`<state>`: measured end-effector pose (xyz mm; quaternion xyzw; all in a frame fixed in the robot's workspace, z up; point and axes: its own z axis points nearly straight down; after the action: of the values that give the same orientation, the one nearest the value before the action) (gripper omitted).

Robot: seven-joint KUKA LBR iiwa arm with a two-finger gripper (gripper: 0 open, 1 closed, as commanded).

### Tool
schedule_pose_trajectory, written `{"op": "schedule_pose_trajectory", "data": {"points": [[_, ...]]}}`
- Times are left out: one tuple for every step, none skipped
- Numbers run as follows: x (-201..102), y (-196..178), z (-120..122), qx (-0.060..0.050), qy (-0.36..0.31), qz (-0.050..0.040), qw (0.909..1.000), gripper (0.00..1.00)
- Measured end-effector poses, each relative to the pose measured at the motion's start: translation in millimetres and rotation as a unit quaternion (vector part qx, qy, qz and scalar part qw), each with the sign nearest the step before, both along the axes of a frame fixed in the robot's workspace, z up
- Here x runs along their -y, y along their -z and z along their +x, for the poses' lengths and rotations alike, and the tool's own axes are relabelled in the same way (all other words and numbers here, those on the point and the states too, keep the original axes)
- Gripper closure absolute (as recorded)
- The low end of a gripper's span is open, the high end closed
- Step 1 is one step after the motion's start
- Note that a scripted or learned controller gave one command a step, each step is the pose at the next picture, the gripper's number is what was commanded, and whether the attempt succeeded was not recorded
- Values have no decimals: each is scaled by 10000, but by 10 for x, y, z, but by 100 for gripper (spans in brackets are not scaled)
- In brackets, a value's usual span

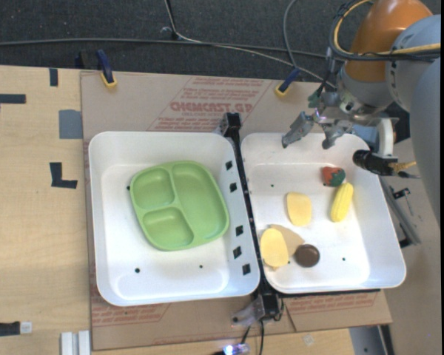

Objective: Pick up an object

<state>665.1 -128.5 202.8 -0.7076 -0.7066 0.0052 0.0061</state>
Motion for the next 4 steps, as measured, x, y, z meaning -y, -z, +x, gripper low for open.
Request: {"op": "schedule_pose_trajectory", "data": {"points": [[-3, -91, 30, 71, -15, -9, 10000, 0], [-99, 488, -12, 54, -19, -8, 10000, 0], [-166, 1116, -65, 42, -20, -6, 10000, 0], [-172, 1183, -64, 73, -20, -14, 10000, 0]]}}
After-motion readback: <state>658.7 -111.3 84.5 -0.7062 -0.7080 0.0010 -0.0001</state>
